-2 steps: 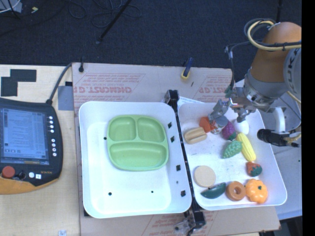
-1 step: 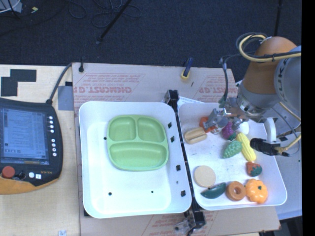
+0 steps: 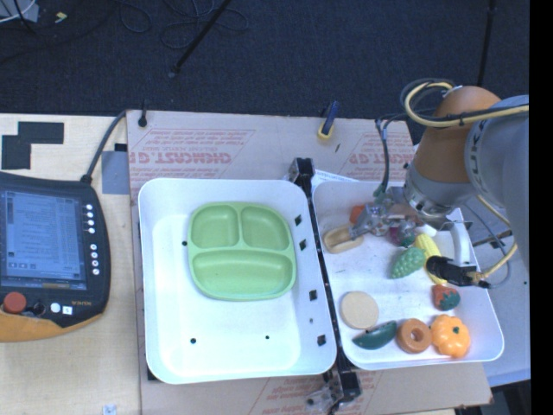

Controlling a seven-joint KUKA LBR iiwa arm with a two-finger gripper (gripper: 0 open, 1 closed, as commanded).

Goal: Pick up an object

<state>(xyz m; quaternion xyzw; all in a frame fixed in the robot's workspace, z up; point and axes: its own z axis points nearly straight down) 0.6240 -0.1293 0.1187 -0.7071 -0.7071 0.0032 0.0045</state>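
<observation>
Several toy foods in right bin (image 3: 492, 348), gripper (image 3: 378, 217) low over its far end, tan scoop-shaped piece (image 3: 342, 239) just beside it, jaw state unclear, green divided plate (image 3: 242, 251) in left bin (image 3: 164, 318).

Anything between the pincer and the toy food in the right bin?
Nothing visible. The pincer sits low in the right bin, right by the tan wooden scoop. The green grape bunch and corn cob lie beside it, not blocking.

toys (image 3: 413, 294) crowd right bin; left bin (image 3: 164, 318) open around plate (image 3: 242, 251).
</observation>
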